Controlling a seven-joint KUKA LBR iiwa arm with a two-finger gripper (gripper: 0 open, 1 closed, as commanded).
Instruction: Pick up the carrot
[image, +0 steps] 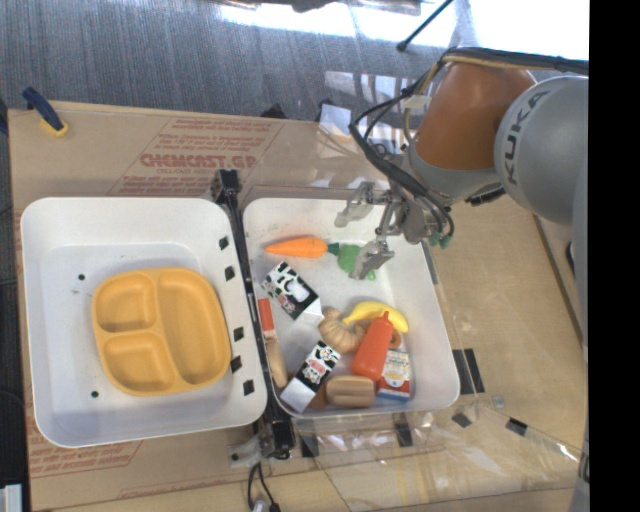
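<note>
Nearest the lens, a milk carton (308, 374) and ketchup bottle (375, 345) lie in the right bin (440, 330), below the hand (378, 235). Just left of the hand lies the carrot (297, 248), untouched, its green top beside the spread, empty fingers (366, 260).
</note>
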